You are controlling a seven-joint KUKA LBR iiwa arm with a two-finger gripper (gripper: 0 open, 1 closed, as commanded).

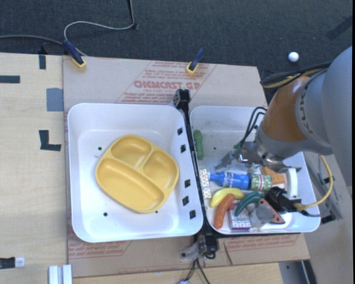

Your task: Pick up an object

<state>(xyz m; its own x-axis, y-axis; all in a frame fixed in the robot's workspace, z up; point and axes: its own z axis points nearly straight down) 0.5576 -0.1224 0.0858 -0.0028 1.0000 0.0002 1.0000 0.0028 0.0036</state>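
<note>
objects for picking lie crowded in the right bin (208, 118), the one nearer my arm. a blue tube (232, 178) with a green-patterned end lies across the middle of that bin, and just below it sit a yellow banana (225, 194) and a red-orange sausage-shaped piece (222, 210), the two touching or nearly so. a slim green piece (198, 144) rests along the bin's left wall, apart from the heap. a teal curved thing (248, 202) and a small printed card (239, 222) lie near the front wall among the clutter.

my gripper (244, 155) hangs low over the right bin, just above the blue tube and a little toward the far side of it. from this slant the wrist covers much of it, so i cannot tell how it is set, and i see nothing carried.

the left bin (83, 123) carries a yellow divided plate (137, 173), lying flat near its middle. both bins sit on a cardboard sheet (160, 84) held by two clamps (74, 54) at its far edge.
</note>
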